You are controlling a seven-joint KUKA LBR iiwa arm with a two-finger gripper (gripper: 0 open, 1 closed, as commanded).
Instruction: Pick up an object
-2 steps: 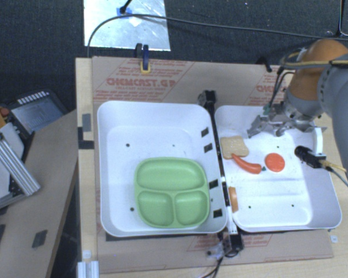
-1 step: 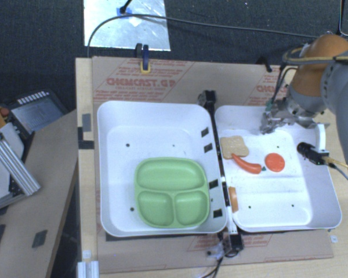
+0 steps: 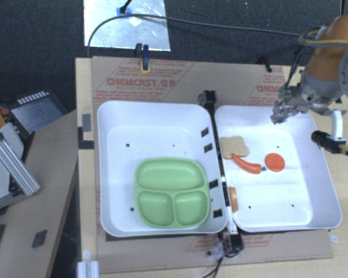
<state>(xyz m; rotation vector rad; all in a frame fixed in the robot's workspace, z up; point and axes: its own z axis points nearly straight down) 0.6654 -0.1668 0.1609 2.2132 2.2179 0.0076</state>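
1. Both bins, the left bin (image 3: 113,155) and the right bin (image 3: 290,204), look like smooth white plastic with a soft sheen.
2. The green tray (image 3: 171,191) looks like matt plastic.
3. The bench (image 3: 180,80) top looks like brown printed cardboard.
4. The silver sheet (image 3: 127,13) looks like shiny crinkled foil.
5. The arm (image 3: 330,57) looks like smooth grey and orange metal.
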